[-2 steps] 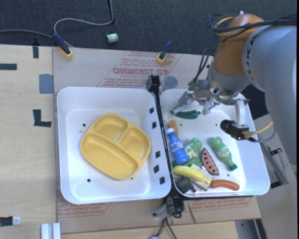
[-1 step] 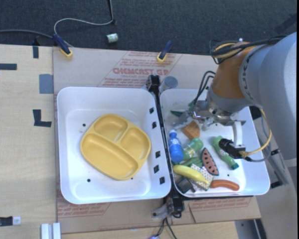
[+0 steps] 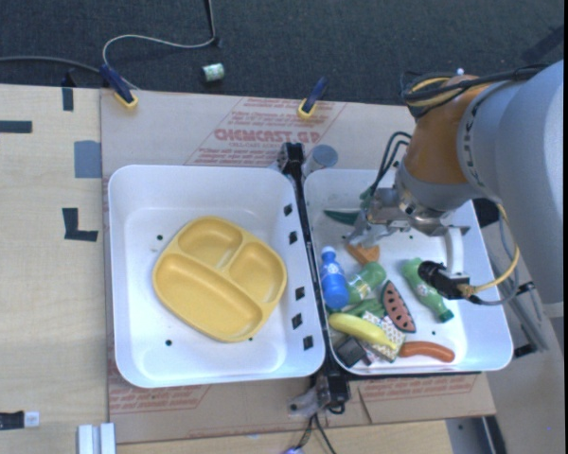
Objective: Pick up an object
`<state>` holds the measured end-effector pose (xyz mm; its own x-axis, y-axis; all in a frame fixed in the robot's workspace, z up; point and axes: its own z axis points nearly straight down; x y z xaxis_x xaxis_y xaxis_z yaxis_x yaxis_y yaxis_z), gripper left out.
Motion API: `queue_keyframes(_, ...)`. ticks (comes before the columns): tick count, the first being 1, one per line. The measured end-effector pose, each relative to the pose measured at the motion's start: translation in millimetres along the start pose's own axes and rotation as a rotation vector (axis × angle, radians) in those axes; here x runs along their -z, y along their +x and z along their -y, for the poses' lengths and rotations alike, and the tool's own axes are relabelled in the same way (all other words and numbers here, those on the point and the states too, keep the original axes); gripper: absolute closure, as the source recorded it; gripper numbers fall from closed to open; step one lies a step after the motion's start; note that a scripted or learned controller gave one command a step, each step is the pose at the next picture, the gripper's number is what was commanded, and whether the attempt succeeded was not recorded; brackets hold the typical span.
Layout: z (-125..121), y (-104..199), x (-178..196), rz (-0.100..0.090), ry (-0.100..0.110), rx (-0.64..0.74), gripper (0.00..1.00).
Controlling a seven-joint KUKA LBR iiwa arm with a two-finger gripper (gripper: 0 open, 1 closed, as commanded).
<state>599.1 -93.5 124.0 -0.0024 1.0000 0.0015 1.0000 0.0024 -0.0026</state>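
Cardboard sheeting point(image 3: 170, 135) covers the bench, dark carpet beyond it, and two white bins sit side by side on top. All the action is in the right bin point(image 3: 492, 343), so take that as our marker. The gripper point(image 3: 371, 230) is down inside its upper half, hanging just over a small orange piece point(image 3: 363, 251) near the bin's middle; whether the fingers are wide or closed I cannot tell, the wrist hides them, and nothing shows clearly between them. Just above the gripper lies a dark green leaf-shaped piece point(image 3: 341, 217). Below the orange piece, against the bin's left wall, a blue bottle point(image 3: 332, 279) stands out, with a pale green item point(image 3: 367, 277) beside it. Further toward the bin's near edge we have a watermelon slice point(image 3: 398, 307), a yellow banana point(image 3: 358, 327), a patterned white block point(image 3: 386, 337) touching the banana, and a red-orange sausage-like piece point(image 3: 426, 352) at the front rim. On the bin's right side a green bottle point(image 3: 428, 289) lies tilted under a black cable fitting. Left of that bin, across the black divider clips, the left bin point(image 3: 133, 348) carries a yellow divided plate point(image 3: 220, 277). Behind the bins, two yellow-and-blue clamps point(image 3: 119, 85) pin the cardboard's far edge.
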Motion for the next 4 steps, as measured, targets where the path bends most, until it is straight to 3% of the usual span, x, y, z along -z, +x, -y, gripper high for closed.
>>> queue_keyframes(1,-53,63,61,0.002,-0.003,0.001,1.00)
queue_keyframes(2,-52,62,60,0.003,-0.002,-0.001,0.00)
queue_keyframes(3,-48,-5,3,0.003,0.000,-0.003,0.00)
queue_keyframes(4,-10,-20,-39,0.002,-0.002,-0.002,0.00)
